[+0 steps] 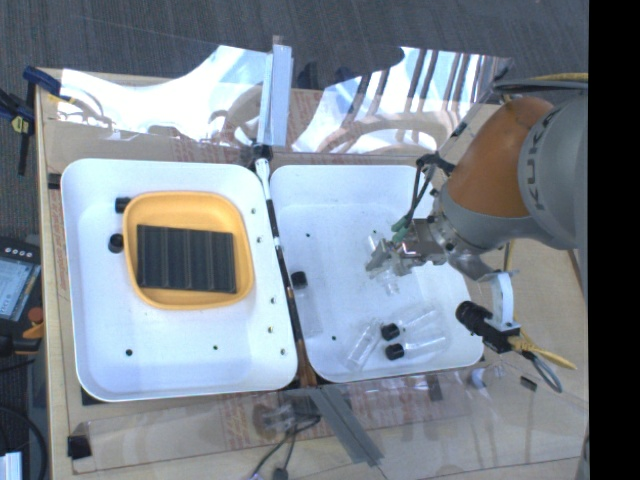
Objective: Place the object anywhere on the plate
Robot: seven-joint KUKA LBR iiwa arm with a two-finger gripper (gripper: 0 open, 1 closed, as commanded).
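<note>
A yellow plate [187, 208] with a dark ribbed centre lies in the left bin [100, 348]. In the right bin [330, 208], several clear vials with black caps [405, 336] lie near the front edge. My gripper [384, 260] hangs over the middle of the right bin, just above and behind the vials and far right of the plate. Its tips are small and glinting against the white floor.
A raised divider [280, 268] runs between the two bins. Two small black knobs [118, 223] sit on the left bin's floor, left of the plate. Shiny foil and clear plastic [330, 98] stand behind the bins. The arm's orange wrist [500, 163] looms over the right bin's far corner.
</note>
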